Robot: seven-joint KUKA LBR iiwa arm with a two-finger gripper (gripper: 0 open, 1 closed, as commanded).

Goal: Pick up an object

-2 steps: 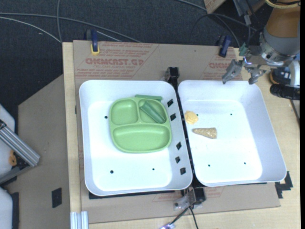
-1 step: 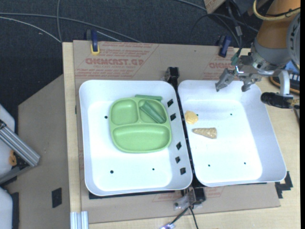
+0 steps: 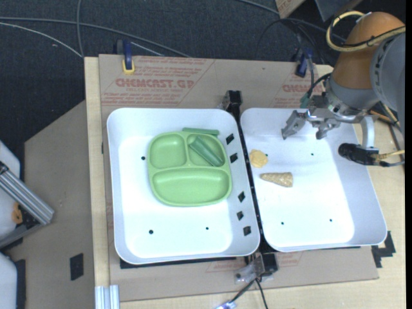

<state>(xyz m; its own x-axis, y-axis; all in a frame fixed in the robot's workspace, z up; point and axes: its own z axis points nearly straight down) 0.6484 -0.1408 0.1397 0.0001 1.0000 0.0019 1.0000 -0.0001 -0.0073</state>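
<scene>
In the right bin (image 3: 335,211) lie a small round yellow piece (image 3: 258,159) and a tan wedge-shaped piece (image 3: 277,179), both near its left wall. My gripper (image 3: 303,130) hovers over the bin's far part, up and to the right of the yellow piece. It is open, with nothing between its spread fingers (image 3: 287,129). The left bin (image 3: 174,240) holds a green divided plate (image 3: 187,188). A darker green long object (image 3: 207,150) lies in the plate's far right compartment.
The grey arm with its orange band (image 3: 367,50) comes in over the right bin's far right corner. A black cable (image 3: 360,152) hangs beside it. A ridge with black clips (image 3: 241,172) separates the two bins. Blue clamps (image 3: 128,55) hold the cardboard base.
</scene>
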